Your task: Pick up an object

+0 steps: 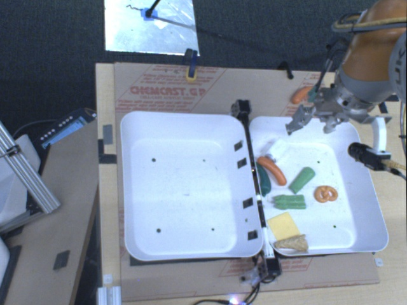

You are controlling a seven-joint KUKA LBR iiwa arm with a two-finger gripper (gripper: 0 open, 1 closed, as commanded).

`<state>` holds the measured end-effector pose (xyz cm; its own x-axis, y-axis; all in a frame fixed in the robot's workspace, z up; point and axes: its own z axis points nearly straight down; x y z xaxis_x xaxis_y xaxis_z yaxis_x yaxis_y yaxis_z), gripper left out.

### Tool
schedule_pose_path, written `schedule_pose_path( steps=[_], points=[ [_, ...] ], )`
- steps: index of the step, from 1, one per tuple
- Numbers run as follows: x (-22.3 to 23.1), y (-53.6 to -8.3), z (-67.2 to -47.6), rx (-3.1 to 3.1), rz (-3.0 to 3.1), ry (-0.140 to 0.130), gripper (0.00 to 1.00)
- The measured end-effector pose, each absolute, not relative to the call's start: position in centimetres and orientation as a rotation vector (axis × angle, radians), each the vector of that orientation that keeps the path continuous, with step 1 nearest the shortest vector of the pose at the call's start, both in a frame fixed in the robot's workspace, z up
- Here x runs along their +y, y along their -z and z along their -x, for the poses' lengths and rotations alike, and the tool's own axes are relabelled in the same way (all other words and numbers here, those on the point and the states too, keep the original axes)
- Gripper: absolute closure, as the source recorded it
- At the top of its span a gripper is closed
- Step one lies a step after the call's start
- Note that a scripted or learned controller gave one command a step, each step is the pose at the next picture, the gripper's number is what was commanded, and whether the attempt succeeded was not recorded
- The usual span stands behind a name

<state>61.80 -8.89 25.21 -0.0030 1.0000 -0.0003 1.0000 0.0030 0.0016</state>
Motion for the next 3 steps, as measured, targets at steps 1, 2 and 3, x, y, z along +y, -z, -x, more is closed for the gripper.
schedule_pose_path(
  steps=[1,2,3],
  points=[
    [-8.9,-26.3,-61.9,2.225,-2.213,-0.005,1.00],
    [-3.6,-18.0,-54.6,2.237,-2.222,0.009,1.00],
    [0.3,-18.4,-52.8,2.232,-2.215,0.000,1.00]
  ],
)
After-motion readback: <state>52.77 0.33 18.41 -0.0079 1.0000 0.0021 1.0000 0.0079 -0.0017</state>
